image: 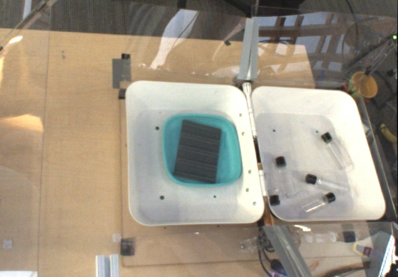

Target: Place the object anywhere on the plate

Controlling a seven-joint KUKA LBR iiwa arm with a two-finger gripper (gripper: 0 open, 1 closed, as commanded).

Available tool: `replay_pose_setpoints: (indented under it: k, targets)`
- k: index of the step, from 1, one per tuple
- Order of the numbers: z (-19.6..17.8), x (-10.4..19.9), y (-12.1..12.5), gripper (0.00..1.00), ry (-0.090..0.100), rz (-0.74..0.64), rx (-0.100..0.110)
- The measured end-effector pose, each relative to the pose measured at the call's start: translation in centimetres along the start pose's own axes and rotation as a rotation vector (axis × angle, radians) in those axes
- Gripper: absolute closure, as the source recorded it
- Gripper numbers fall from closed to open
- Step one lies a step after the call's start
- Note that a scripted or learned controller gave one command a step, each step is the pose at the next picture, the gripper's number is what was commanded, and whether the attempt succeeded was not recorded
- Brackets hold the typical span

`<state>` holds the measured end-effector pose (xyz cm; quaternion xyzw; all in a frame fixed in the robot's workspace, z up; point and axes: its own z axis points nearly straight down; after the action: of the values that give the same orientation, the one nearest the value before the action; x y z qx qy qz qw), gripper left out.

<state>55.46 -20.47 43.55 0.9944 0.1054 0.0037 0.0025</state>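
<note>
Dark ridged block (198, 150) is lying flat inside the teal plate (232, 148); placement is appearing complete. Any retreat should be lifting straight, avoiding nudges. Hand state: cannot tell.

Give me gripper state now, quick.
Gripper: cannot be told from the camera view. The dark block lies on the teal plate in the left bin.

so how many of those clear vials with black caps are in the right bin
5, going by the caps: one vial upper right, one mid-left, one central, one lower right, one at the lower left corner. The clear bodies are faint, so another could be missed.
</note>
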Motion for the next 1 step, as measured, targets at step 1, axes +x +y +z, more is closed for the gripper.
replay_pose_setpoints:
  k: [1]
  targets:
    - [-0.1,-3.7,-0.68,0.0,0.001,0.006,0.0]
